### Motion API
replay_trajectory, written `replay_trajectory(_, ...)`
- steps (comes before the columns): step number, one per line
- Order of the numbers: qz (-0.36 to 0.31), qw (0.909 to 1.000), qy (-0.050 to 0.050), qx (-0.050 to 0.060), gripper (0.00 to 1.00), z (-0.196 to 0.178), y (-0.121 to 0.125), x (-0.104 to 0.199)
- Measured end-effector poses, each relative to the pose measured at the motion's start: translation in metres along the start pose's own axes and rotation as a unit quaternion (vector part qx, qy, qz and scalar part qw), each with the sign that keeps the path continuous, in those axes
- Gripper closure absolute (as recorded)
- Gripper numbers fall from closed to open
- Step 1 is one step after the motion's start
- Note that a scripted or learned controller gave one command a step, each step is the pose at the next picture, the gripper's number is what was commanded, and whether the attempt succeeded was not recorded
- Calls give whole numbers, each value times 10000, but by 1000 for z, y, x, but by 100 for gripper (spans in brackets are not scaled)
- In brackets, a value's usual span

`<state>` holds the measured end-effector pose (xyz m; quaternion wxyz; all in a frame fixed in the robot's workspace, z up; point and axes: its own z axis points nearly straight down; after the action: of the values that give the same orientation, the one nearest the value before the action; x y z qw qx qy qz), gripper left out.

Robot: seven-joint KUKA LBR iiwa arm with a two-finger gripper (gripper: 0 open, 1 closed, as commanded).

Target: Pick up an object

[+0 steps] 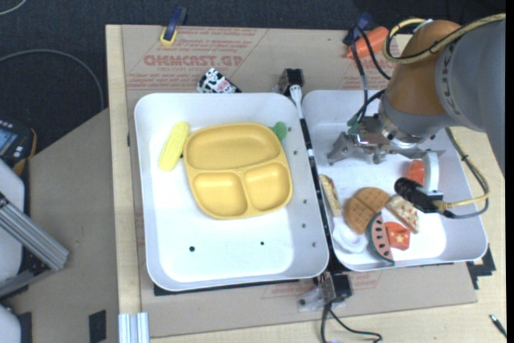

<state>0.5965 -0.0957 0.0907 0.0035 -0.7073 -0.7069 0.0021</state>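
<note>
jaws: opening cannot be told, no object seen held | over right bin | toy food near

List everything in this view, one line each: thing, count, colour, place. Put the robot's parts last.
left bin: 1, white, left half of the bench
right bin: 1, white, right half of the bench
divided tray: 1, yellow, three compartments, in the left bin
toy corn cob: 1, yellow, in the left bin, beside the tray's left edge
round brown toy food: 1, brown, in the right bin, near its front
watermelon slice toy: 1, red with dark rind, right bin, front
small orange-red piece: 1, right bin, below the arm
clamp: 1, yellow and blue, bench's back edge
arm: 1, grey with orange band, over the right bin
pincer: 1, metal, above the right bin's floor
</note>
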Motion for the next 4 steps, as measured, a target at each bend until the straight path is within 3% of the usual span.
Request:
replay_trajectory(1, 4, 10000, -9, -42, 100, -14, 2, 0)
replay_trajectory(3, -8, 10000, -22, -89, 100, -131, 10, -13)
replay_trajectory(4, -6, 10000, -17, -63, 100, -135, 11, -13)
